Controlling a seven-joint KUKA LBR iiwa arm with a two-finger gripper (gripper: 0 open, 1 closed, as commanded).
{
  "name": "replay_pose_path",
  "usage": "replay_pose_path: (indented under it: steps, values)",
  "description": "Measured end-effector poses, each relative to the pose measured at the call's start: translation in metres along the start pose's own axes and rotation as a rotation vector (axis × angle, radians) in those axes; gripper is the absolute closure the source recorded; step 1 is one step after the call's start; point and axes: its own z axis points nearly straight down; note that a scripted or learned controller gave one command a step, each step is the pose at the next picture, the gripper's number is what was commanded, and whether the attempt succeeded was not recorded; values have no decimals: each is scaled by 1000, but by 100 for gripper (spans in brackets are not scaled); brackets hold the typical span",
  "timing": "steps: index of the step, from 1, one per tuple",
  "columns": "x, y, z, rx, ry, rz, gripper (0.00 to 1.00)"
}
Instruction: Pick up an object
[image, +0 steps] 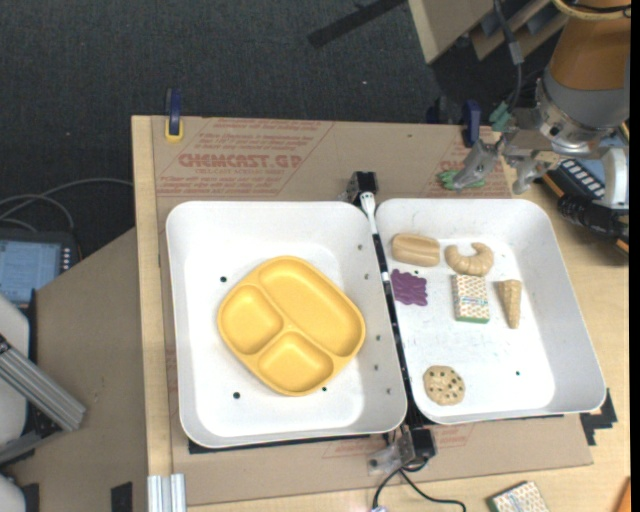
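Your gripper (487, 160) hangs at one o'clock, above the right bin's (570, 290) far rim, its fingers shut on a small green thing (462, 178). To do this well, lift straight up and watch that the piece stays pinched, since it looks thin and leafy. Left in the bin are soft-looking toy foods: a smooth bun (415, 249), a curled croissant (470, 258), knobbly purple grapes (408, 287), a cone (511, 301) and a flat cookie (443, 384) at six o'clock.

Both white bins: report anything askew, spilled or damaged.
Nothing spilled or damaged. The yellow three-compartment plastic plate sits rotated against the left white bin; toy foods lie loosely spaced in the right white bin.
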Motion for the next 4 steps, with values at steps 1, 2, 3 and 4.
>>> replay_pose_path:
  steps: [1,2,3,4]
  values:
    - [-50,-48,136,12,1,6,0]
    - [-107,-66,192,-3,6,6,0]
    - [-112,-93,185,-16,6,-4,0]
    - [-115,-92,174,-19,-2,-3,100]
